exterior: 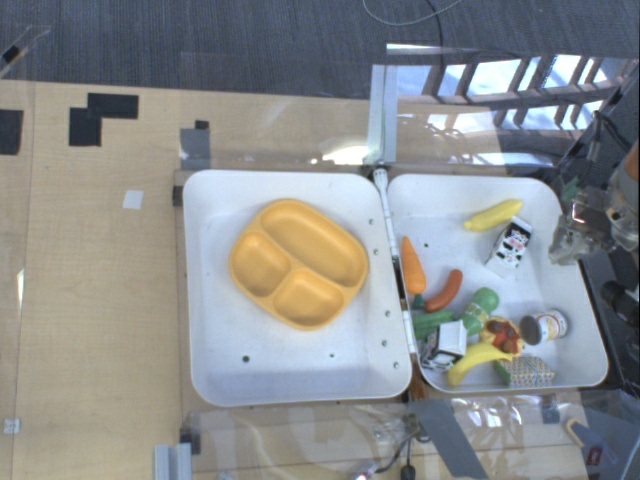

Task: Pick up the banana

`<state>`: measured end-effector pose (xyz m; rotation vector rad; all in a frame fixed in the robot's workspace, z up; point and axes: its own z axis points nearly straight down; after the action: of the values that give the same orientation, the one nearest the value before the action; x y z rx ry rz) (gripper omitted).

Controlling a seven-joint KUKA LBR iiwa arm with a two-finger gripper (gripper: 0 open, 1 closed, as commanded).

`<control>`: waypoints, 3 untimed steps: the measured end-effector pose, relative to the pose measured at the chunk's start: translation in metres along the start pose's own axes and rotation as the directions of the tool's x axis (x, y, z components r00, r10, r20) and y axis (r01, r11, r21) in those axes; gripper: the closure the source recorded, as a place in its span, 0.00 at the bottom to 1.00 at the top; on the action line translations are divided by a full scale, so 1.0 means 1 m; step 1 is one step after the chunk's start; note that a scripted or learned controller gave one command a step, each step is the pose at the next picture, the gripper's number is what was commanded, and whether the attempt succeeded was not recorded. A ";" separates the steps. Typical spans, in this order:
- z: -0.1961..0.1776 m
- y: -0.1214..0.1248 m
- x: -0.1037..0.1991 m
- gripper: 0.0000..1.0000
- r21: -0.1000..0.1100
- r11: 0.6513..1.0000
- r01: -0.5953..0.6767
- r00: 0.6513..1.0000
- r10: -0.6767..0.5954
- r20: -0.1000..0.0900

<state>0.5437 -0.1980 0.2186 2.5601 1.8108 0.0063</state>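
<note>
A yellow banana [493, 215] lies in the far part of the right bin [570, 313], tilted up to the right. A second curved banana-like yellow piece [470, 364] sits in the cluttered near corner of that bin. My gripper [572, 244] hangs over the bin's right rim, about a hand's width right of and slightly nearer than the far banana. It is not touching either one. Nothing is visible in the gripper.
A black-and-white milk carton [510, 245] lies between the far banana and the gripper. An orange carrot [413, 266], a red sausage [445, 289], green pieces [478, 304] and a small can [547, 326] fill the bin's near half. The left bin [215, 368] holds a yellow divided plate [297, 262].
</note>
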 end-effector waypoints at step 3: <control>-0.068 -0.050 -0.023 1.00 0.001 0.915 -0.404 0.915 0.404 0.001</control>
<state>0.4883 -0.2028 0.2861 2.8804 1.2442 0.0063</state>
